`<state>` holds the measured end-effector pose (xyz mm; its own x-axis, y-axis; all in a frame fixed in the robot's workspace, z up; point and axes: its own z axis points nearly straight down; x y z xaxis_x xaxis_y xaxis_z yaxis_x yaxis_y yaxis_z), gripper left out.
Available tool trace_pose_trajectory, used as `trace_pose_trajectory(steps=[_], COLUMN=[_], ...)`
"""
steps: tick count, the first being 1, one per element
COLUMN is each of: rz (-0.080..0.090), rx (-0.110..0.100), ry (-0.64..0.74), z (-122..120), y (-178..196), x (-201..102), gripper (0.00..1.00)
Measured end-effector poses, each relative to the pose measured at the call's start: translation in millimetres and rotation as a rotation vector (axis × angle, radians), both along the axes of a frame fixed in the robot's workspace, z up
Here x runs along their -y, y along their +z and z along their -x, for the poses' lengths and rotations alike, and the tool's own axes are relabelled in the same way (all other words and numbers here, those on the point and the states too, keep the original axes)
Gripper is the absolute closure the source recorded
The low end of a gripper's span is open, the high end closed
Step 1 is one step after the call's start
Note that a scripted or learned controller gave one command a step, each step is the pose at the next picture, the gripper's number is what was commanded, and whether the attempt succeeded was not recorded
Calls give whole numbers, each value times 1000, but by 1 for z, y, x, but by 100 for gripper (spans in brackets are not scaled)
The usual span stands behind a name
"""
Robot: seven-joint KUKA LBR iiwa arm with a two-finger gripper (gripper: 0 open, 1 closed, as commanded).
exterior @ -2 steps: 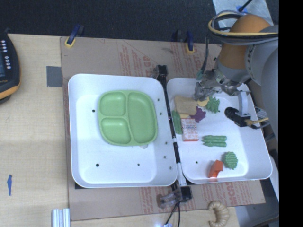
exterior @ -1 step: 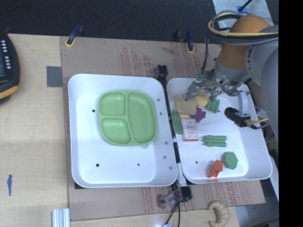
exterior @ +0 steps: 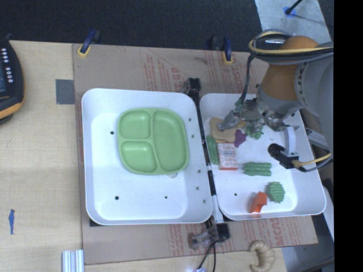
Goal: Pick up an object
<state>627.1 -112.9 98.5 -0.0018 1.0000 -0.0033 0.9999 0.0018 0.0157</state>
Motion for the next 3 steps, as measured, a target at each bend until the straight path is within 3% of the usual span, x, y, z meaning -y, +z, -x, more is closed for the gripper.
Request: trace_pose_trajectory(steps=[1, 2, 3], rz=[-2, 2, -5], rx=[-6, -8, -8], ry=[2, 6, 2], z=[25, -27, -33], y=[-1, 0, 0], x=[27, -17, 4], gripper=[0, 0, 0])
